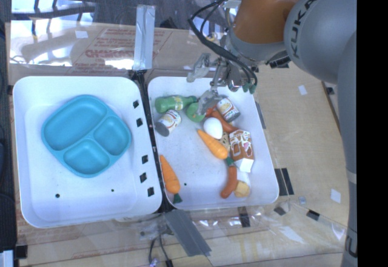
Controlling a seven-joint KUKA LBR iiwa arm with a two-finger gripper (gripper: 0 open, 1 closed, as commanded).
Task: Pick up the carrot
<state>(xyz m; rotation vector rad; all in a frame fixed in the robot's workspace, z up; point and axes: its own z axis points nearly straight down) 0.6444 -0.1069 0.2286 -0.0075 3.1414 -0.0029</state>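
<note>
Orange is carried by several things in the right bin (267, 190), so the target must be sorted out first. One carrot (213, 144) is laid slantwise near the bin's middle, its thick end toward 4 o'clock, touching the white egg (213, 127) at its 12 o'clock side. A second carrot (170, 177) is propped against the bin's left wall at 8 o'clock, green stub downward, well apart from the clutter. A thinner orange piece, perhaps a sausage (229, 182), is seen at 5 o'clock, beside a printed carton (241, 144).

The gripper (209, 102) is hung low over the bin's 12 o'clock end, just above a green bottle (171, 104) and a small can (228, 109); whether its claw is wide or narrow cannot be told, since the tips are lost among cables and clutter. Nothing is seen held between them.

The left bin (24, 156) is occupied by a blue divided tray (86, 134).

It is judged that the grasp is not yet made. The middle carrot is nearer to the gripper, but it is crowded by the egg; the walled carrot is freer, though pinched by the rim.
</note>
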